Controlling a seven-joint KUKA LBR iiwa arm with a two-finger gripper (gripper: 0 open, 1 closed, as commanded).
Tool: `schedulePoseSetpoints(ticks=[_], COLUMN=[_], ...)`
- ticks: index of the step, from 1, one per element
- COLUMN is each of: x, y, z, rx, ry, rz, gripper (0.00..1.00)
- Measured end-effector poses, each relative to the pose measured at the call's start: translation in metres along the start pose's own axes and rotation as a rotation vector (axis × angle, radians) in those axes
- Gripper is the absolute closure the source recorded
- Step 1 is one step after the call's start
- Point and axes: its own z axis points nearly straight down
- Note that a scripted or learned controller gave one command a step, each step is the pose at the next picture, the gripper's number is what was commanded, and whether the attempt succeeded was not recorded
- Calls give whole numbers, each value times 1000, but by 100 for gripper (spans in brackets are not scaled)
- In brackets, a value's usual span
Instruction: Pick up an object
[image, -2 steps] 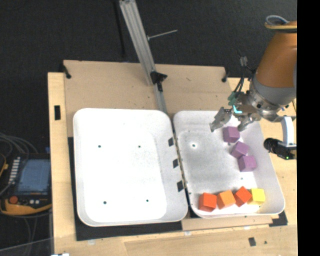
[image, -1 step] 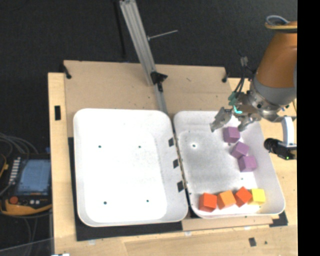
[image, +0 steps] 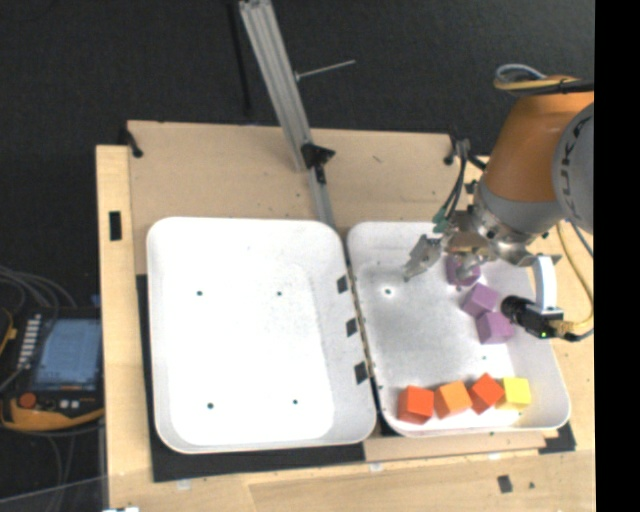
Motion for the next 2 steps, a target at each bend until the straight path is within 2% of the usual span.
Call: schedulePoseSetpoints(ticks=[2], x=[-15], y=[-2], z=[115], rx=[1], ry=[-1], rz=[3], gripper=[0])
